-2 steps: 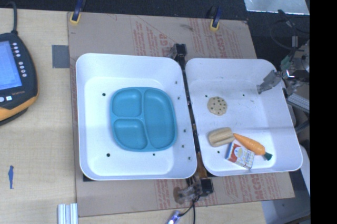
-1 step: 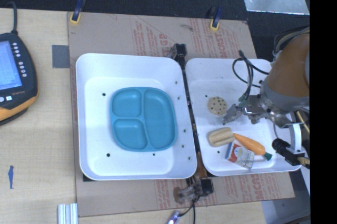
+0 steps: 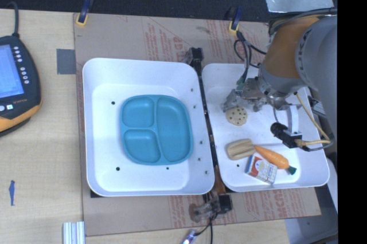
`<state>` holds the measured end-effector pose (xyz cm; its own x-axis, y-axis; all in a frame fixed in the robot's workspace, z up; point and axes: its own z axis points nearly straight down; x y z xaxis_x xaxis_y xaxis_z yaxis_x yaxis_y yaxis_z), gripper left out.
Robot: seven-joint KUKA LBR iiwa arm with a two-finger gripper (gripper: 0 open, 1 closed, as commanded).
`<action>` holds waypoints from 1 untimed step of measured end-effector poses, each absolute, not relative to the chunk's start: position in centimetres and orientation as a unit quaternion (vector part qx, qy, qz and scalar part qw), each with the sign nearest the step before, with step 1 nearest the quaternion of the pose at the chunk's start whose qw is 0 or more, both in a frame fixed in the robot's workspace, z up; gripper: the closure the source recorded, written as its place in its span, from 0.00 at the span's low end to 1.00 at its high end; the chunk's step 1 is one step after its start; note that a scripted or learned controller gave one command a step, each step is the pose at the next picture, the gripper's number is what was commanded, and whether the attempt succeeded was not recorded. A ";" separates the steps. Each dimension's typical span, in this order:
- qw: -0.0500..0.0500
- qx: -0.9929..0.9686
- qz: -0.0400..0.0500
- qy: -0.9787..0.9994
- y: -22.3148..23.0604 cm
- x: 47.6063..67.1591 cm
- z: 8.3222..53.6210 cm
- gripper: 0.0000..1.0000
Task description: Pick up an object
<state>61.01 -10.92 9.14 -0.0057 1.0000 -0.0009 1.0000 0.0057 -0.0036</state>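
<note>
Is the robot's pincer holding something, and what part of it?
Cannot be told. The pincer sits just above the cookie in the right bin, and nothing shows clearly between its tips.

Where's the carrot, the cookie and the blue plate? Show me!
carrot [image 3: 270, 156]: camera view, middle of its orange body.
cookie [image 3: 236, 117]: camera view, centre of its round speckled face.
blue plate [image 3: 156, 128]: camera view, the ridge where its three compartments meet.

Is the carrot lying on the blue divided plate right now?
No, the carrot lies in the right bin beside the bread roll, while the blue plate sits in the left bin.
</note>
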 end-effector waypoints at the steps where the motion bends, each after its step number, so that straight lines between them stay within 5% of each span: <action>1: 0.000 -0.705 0.001 -0.710 -11.0 61.1 10.3 1.00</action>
